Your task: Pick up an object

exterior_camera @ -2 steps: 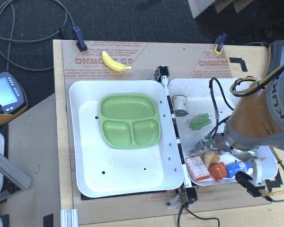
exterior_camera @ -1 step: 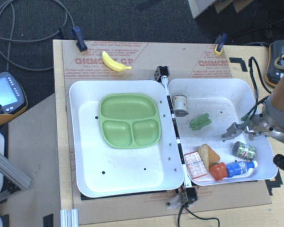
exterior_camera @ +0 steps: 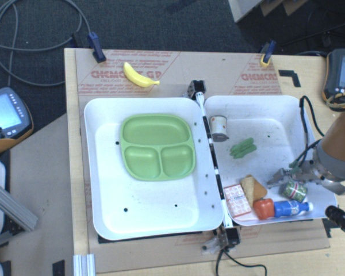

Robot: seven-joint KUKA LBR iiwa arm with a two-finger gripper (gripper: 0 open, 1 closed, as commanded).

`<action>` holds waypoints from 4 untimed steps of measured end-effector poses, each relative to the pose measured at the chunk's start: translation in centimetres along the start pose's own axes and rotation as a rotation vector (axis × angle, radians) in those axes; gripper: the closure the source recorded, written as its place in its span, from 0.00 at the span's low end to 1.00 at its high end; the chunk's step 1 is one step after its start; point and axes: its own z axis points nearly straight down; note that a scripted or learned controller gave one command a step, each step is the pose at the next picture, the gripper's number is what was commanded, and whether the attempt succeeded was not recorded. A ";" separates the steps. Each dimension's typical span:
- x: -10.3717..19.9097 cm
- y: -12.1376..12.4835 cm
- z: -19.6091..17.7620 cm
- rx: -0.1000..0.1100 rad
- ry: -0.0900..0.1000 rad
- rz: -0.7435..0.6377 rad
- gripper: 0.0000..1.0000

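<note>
My gripper (exterior_camera: 288, 181) hangs low over the front right part of the right bin (exterior_camera: 259, 105), its fingers spread open. A small green can (exterior_camera: 294, 191) lies just under and in front of them, not held. Beside the can lie a blue bottle (exterior_camera: 291, 209), a red round piece (exterior_camera: 263, 209), a tan bread-like piece (exterior_camera: 253, 187) and a red-and-white box (exterior_camera: 235, 200). Farther back are a green pea pod (exterior_camera: 242, 148) and a small grey cup (exterior_camera: 218, 127).
The left bin (exterior_camera: 103, 200) holds a green divided plate (exterior_camera: 158, 146). A yellow banana (exterior_camera: 139, 75) lies on the bench behind the bins. A black cable (exterior_camera: 306, 119) runs over the right bin's far right rim. The divider between the bins (exterior_camera: 210, 154) stands left of the gripper.
</note>
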 end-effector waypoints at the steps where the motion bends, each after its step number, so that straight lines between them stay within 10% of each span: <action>1: 0.0 0.1 -1.0 -0.003 -0.001 0.001 1.00; 2: 3.0 3.2 -10.8 -0.002 0.000 -0.002 1.00; 3: 3.0 3.2 -10.8 -0.001 0.000 -0.002 0.00; 4: 10.3 0.8 -7.2 0.001 0.001 -0.002 0.00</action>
